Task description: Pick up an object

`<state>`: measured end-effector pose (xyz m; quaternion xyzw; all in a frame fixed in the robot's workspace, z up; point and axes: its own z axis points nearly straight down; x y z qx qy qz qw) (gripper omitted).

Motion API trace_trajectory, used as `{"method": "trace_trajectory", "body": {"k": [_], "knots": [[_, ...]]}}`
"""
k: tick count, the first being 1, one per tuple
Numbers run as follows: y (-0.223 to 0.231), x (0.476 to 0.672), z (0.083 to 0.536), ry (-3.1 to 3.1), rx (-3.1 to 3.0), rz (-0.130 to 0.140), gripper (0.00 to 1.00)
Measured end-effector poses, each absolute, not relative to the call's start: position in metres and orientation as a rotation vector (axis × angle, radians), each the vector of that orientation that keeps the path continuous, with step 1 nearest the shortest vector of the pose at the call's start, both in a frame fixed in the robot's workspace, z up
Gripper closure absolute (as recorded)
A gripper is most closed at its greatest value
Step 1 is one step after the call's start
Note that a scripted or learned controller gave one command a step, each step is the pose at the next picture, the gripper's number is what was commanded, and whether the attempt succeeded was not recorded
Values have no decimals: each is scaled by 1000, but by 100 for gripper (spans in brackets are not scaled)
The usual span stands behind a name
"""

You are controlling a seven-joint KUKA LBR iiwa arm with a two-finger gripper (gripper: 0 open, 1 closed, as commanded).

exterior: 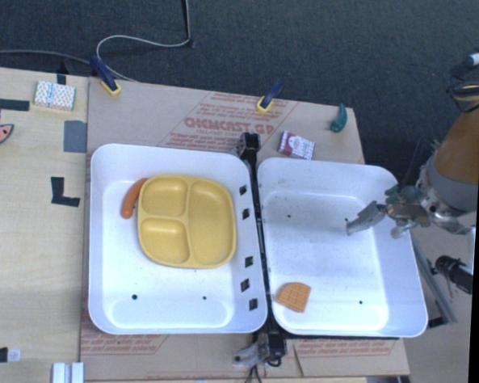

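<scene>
A small tan waffle-like piece (pixel 293 296) lies near the front left corner of the right bin (pixel 393 321). In the left bin (pixel 103 300) a yellow divided plate (pixel 187 221) lies flat, and an orange sausage (pixel 130 198) rests against its left edge. My gripper (pixel 375 228) hangs over the right side of the right bin, well to the upper right of the waffle piece. Its fingers (pixel 360 222) are spread open with nothing between them.
A small red-and-white packet (pixel 295 144) lies on the cardboard behind the bins, with a teal clip (pixel 339 118) to its right. Yellow-and-blue clamps (pixel 268 99) hold the cardboard's back edge. Black clips (pixel 249 228) run along the seam between the bins.
</scene>
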<state>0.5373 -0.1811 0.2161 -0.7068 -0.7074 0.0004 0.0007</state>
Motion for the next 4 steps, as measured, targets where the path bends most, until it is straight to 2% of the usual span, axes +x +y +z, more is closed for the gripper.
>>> {"method": "trace_trajectory", "body": {"k": [1,2,3,4], "knots": [[-110,529,157,-2222,-2217,1,0],[-97,524,86,-2223,-2221,-2,0],[-97,511,86,-2227,-2224,-5,0],[-94,587,86,-2227,-2223,-3,0]]}}
